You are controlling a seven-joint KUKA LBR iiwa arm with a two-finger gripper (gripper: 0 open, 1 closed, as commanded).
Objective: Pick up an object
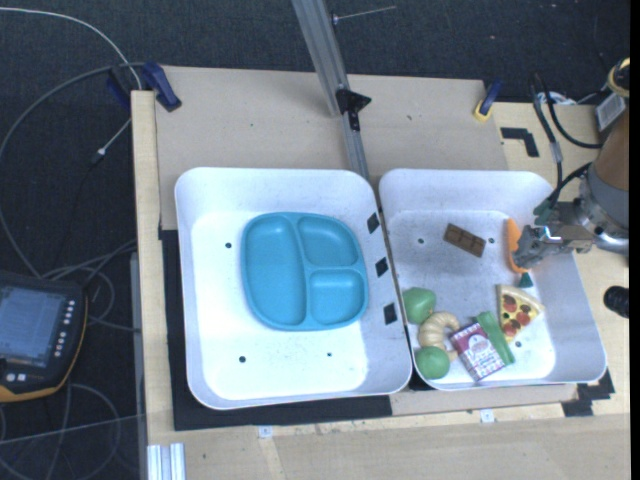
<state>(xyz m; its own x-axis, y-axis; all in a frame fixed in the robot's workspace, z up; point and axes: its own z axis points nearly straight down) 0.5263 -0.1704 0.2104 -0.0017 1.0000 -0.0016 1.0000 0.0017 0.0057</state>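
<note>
I see the gripper low over the right bin's right side, touching an orange piece. I cannot tell its finger state. Pizza slice lies just below.

I worked in a robotics lab, not a home. My bench was a bare plywood board held with blue clamps at its far corners. Left of the bench, loose cables trailed over dark carpet to a teach pendant. A metal camera pole rose from the bench's far edge, above two white bins holding toy food.
</note>
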